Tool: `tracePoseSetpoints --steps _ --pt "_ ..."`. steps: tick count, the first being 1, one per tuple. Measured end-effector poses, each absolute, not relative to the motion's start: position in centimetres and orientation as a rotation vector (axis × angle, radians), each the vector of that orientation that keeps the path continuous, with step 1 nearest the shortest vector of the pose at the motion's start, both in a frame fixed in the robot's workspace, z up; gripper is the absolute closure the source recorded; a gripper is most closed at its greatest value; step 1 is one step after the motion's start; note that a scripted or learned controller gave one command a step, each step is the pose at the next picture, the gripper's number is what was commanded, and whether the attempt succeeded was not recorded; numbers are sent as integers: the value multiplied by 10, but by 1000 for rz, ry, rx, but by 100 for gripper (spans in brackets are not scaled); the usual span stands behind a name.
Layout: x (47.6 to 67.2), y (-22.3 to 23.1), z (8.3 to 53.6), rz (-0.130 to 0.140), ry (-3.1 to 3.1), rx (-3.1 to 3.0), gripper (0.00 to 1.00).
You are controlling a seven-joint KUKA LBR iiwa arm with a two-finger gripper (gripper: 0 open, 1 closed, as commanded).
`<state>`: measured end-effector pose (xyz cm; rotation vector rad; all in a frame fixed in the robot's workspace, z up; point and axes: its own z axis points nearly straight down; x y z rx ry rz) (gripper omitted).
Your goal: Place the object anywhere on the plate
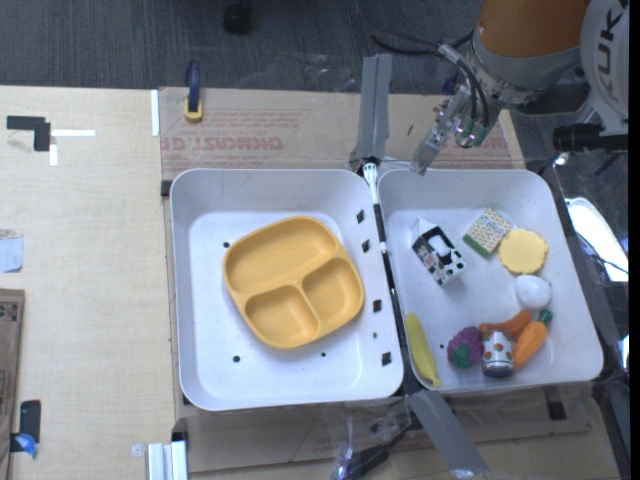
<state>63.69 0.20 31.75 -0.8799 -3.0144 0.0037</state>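
I see the gripper (437,151) hanging above the right bin's (570,268) far rim; whether it is holding anything I cannot tell. Below it in that bin lie a small milk carton (438,253), an egg (533,291) and carrots (528,340). The yellow plate (292,281) sits in the left bin (200,298).

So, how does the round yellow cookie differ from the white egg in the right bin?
The round yellow cookie is yellow, flat and wavy-edged; the white egg is white, rounded and smooth. The cookie lies nearer the bin's far edge, the egg just below it. Both are in the right white bin, near its right wall.
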Motion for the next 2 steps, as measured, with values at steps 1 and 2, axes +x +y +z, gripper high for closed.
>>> tracePoseSetpoints --steps 1,2 --pt "575 -40 402 1 -3044 -790 100" --pt "511 -133 380 1 -3044 -785 100"
